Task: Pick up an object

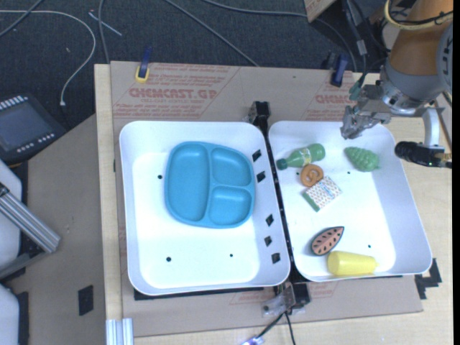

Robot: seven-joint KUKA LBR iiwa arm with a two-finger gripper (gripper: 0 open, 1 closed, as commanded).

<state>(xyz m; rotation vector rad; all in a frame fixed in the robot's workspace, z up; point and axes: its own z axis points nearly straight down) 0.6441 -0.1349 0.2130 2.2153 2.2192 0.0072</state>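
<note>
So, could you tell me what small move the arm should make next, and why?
Probably lower the pincer slightly toward the camera onto the green leafy toy. That toy lies nearest it in the right bin, apart from the green bottle and the other items.

We see smooth, slightly glossy white plastic bins [144, 214]; matt blue plastic divided plate [210, 184]; glossy yellow plastic piece [351, 263]; printed cardboard sheet [180, 88] beneath, matt; grey metal gripper [356, 124]; dark carpet-like floor [43, 49].
</note>
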